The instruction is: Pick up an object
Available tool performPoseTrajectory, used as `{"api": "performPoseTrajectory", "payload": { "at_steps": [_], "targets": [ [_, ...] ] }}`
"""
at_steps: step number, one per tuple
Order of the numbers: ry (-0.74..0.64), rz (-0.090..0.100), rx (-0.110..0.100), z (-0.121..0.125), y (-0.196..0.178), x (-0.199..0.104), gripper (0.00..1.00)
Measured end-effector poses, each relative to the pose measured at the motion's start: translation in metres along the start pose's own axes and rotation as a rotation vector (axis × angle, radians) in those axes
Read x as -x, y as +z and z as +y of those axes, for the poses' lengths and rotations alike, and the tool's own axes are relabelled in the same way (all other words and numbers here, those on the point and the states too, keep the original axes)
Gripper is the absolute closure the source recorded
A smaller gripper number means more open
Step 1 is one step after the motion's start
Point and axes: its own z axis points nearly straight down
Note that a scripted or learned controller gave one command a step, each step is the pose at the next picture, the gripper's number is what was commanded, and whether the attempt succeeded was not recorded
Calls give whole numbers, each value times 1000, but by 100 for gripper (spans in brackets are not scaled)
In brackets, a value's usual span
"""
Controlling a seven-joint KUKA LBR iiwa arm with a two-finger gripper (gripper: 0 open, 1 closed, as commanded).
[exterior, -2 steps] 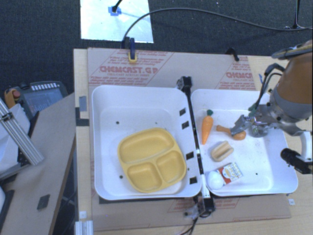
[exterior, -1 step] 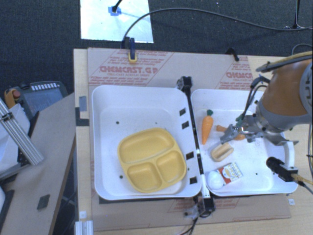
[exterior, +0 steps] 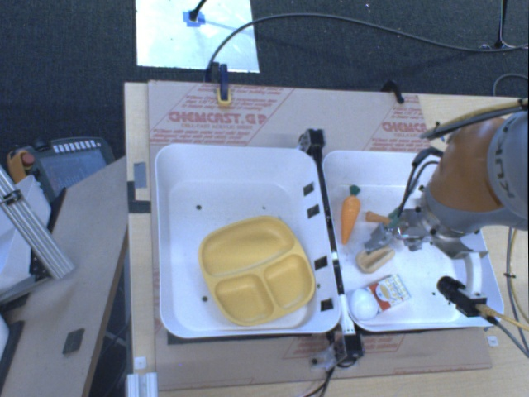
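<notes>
Crowding gripper (exterior: 382, 239), carrot (exterior: 350, 215), bin wall (exterior: 331, 222)

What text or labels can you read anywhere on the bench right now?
"CHEMCAST GP", red print on the brown protective sheet behind the left white bin; repeated at an angle near, partly cut off.
Small red-and-white packet in the right white bin: print too small to read.
Grey handheld controller: markings blurred.
</notes>
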Motion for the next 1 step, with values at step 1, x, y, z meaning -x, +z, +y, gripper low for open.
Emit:
{"api": "performPoseTrajectory", "payload": {
  "at_steps": [1],
  "targets": [
    [-2, 0, 5, 1, 32, -1, 0]
  ]
}}
